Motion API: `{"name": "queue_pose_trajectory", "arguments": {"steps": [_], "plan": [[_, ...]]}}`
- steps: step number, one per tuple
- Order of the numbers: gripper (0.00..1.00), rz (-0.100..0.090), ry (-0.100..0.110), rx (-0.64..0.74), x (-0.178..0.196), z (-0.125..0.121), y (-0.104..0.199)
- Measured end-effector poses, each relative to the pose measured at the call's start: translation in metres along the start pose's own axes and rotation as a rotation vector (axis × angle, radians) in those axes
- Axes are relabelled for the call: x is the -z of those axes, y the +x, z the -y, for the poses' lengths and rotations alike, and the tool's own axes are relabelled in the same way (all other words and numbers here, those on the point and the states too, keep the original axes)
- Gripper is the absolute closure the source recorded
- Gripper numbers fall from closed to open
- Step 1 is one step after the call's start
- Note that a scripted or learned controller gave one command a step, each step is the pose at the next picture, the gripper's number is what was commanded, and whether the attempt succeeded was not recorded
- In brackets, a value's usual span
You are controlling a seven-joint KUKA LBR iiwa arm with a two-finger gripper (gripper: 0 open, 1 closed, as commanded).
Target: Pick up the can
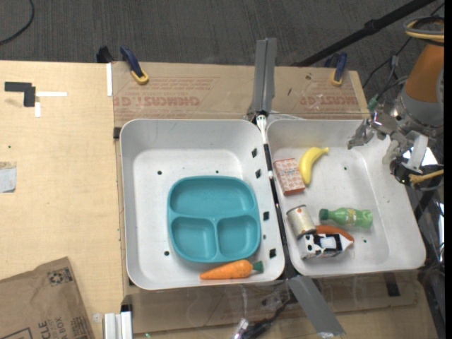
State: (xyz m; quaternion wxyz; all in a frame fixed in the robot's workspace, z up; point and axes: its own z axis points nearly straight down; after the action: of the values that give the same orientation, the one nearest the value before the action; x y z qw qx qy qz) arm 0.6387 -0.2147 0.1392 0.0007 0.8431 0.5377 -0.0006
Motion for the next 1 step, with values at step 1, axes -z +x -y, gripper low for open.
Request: {"name": "queue_pose_trajectory", "arguments": {"steps": [1], "plan": [[0.00, -0.007, 0.001, -0.024, -0.0459, -0.0170, 0.0179]]}}
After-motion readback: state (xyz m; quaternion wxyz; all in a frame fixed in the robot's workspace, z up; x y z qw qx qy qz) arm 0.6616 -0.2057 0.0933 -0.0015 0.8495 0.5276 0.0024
